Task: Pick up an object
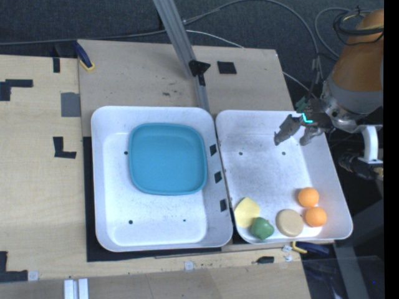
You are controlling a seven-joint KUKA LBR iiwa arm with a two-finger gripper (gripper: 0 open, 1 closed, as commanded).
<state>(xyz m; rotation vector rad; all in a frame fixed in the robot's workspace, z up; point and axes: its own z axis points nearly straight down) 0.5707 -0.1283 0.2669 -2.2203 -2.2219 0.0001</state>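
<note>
Two shallow white bins sit side by side on the wooden bench. The left bin holds a square blue plate lying flat near its middle. The right bin has its objects gathered along the near edge: a yellow piece at the near left corner, a green piece touching it just in front, a round beige object beside that, and two orange balls, one slightly farther back and the other just beside the beige object. The arm comes in from the right, grey with an orange upper section, and its gripper hangs over the far right part of the right bin, well apart from the cluster of objects. Its two dark fingers are spread with a visible gap and nothing sits between them. A small teal light glows at the wrist. No brand, label or writing can be read anywhere on the bins, the objects or the arm. Dark tape patches mark the bench surface.
</note>
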